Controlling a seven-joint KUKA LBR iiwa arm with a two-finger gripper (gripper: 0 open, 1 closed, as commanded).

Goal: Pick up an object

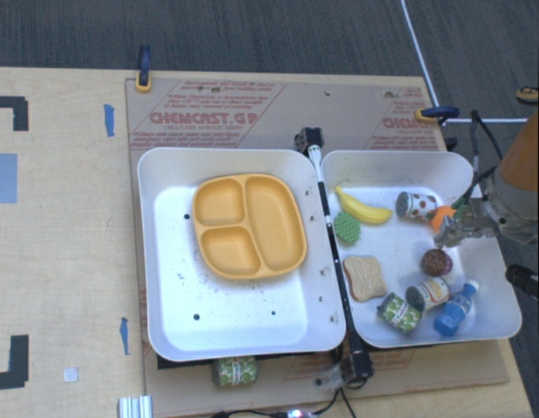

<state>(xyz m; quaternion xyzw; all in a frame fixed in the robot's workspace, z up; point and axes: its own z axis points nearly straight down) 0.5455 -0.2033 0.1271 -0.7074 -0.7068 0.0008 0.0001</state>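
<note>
My gripper hangs over the right side of the right bin, reaching in from the right. It is just beside a small orange object, and whether they touch is unclear. A brown round item lies just below the gripper. A white can with red dots lies on its side to the left of the orange object. Further left are a yellow banana, a green round piece and a slice of toast.
A small jar, a green can and a blue bottle crowd the right bin's front. The left bin holds a yellow divided plate. Another green can lies on the bench in front of the bins.
</note>
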